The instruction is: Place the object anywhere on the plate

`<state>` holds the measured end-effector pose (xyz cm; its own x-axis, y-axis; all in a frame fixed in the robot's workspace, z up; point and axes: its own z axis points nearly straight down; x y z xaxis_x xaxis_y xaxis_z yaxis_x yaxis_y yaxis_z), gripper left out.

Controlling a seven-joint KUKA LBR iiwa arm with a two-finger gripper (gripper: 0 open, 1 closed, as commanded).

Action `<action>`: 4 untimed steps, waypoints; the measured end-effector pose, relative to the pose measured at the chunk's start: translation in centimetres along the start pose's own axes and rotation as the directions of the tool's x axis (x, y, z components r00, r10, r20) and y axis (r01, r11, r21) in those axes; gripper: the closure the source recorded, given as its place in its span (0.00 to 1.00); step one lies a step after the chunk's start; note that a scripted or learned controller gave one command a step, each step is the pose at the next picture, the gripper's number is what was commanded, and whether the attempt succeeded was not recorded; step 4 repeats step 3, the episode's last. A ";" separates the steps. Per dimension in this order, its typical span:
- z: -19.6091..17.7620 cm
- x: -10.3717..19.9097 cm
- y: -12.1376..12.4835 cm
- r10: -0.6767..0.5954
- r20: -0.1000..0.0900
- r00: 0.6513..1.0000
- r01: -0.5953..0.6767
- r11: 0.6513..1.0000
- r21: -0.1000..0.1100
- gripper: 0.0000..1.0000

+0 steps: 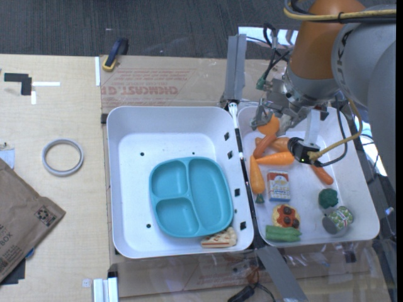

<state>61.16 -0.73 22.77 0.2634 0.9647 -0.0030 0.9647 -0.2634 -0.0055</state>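
A teal three-compartment plate (191,195) lies in the left bin (126,137) with nothing on it. My gripper (281,119) hangs low over the far left part of the right bin (352,168), right above a cluster of toy carrots (275,158). A carrot piece (269,126) sits just at the fingers, but the wrist hides whether it is held. Further toy food in the right bin: a long carrot (256,173), a small carton (278,185), a pizza piece (286,215), a green pod (283,233), broccoli (327,197) and a can (339,219).
A sandwich piece (219,238) rests at the left bin's near edge beside the plate. A tape ring (63,156) and a brown cardboard box (22,222) lie on the bench to the left. Cables (327,151) trail from the wrist over the right bin.
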 end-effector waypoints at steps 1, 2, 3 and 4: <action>3.2 -1.1 -2.6 0.133 0.000 0.991 -0.133 0.991 0.002 1.00; 3.9 8.3 -10.1 0.149 0.001 0.989 -0.149 0.989 0.001 1.00; 3.9 8.2 -10.1 0.150 0.001 0.989 -0.150 0.989 0.001 0.00; 3.9 8.2 -10.1 0.150 0.001 0.989 -0.150 0.989 0.001 0.00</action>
